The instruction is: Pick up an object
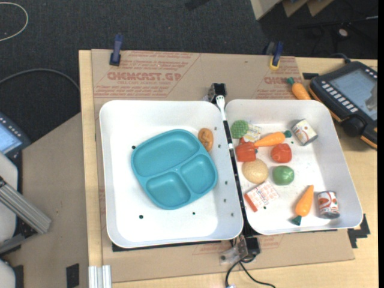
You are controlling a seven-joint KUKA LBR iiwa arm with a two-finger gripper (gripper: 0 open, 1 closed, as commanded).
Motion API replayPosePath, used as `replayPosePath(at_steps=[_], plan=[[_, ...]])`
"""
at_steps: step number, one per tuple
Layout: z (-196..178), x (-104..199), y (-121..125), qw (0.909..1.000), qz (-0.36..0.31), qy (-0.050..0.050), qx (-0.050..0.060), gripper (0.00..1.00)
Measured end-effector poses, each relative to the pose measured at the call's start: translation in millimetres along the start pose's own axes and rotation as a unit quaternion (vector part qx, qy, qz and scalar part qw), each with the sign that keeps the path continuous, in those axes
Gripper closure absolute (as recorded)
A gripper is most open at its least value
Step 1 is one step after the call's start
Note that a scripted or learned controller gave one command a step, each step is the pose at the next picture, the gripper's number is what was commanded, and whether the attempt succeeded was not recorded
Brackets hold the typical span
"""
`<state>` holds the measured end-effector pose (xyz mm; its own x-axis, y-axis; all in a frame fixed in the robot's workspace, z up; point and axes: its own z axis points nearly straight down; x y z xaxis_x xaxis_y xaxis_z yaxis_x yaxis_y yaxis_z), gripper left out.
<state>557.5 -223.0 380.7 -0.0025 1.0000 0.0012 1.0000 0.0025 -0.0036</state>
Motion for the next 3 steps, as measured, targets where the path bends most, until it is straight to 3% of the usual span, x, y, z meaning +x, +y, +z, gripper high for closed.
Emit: replayPosePath(at_steps=[1, 2, 3], plan=[[-166.2, -1.2, -13.7, 0.9999, 0.001, -0.006, -0.013, 1.00], [-119.5, -0.1, 43.5, 1.0000, 0.000, -0.001, -0.003, 1.00], [-74.7, 0.0, 92.1, 1.0000, 0.000, -0.001, -0.001, 1.00]])
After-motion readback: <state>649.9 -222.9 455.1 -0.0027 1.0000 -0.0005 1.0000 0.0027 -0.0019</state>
